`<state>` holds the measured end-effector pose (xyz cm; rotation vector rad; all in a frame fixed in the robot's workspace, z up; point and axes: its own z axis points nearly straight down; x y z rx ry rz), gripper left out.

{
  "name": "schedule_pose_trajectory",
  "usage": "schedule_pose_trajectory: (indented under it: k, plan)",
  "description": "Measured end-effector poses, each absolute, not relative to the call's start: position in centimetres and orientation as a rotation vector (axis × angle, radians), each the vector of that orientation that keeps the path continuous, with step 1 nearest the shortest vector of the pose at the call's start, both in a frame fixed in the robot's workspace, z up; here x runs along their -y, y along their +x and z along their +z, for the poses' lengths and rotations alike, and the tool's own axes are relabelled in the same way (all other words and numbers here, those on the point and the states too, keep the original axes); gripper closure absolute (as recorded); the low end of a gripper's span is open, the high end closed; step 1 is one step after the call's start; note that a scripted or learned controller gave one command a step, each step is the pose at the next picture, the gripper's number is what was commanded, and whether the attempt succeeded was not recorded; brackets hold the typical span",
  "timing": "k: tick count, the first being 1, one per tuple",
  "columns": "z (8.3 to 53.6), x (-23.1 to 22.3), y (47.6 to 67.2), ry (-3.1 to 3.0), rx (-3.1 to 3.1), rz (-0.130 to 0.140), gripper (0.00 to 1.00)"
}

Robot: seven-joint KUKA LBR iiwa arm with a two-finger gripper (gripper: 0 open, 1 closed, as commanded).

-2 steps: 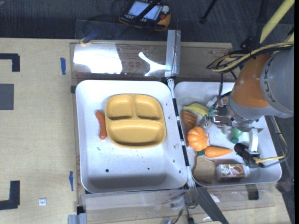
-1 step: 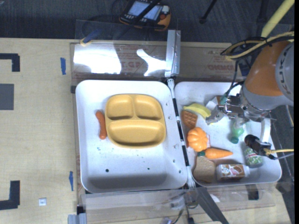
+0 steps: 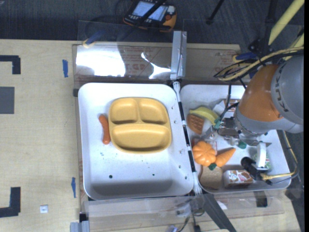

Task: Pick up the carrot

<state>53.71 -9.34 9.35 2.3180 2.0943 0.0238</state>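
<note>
camera view: fixed above bench | looks down at a slant | far enough to take in both white bins: left bin, right bin side by side | arm enters from frame right | floor strip visible along top edge

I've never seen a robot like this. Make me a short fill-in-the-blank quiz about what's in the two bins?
The carrot lies in the ___ bin.
The yellow tray has ___ compartments.
Touching the carrot on its left is a small orange ___.
The sausage lies to the ___ of the tray.

Missing: right; three; pumpkin; left
</note>
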Motion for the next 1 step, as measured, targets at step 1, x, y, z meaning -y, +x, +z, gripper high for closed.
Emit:
schedule_pose_trajectory:
  k: [1]
  plan:
    - [9.45,10.6,49.36,2.352,-2.049,0.031,0.0]
